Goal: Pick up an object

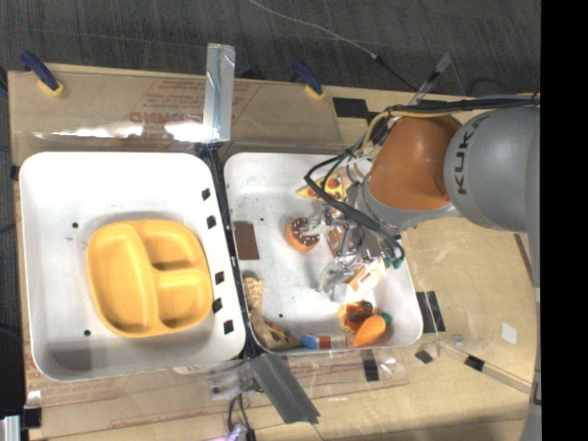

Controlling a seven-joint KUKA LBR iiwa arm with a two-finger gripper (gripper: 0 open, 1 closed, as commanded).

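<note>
My gripper [342, 266] reaches down into the right bin [276, 177], below the orange band of the arm. Its tip hangs over a small cluster of pale and orange items in the bin's right middle. A round brown-orange piece [300, 234] lies just left of it. An orange carrot-like toy [368, 330] and a red-yellow item [353, 313] lie in the near right corner. The wrist and cables hide the fingers.
The left bin [55, 177] holds a yellow divided tray [149, 274]. In the right bin lie a brown block [244, 241] near the left wall, a tan item [254, 292] below it, and small things along the front wall [308, 341].
</note>
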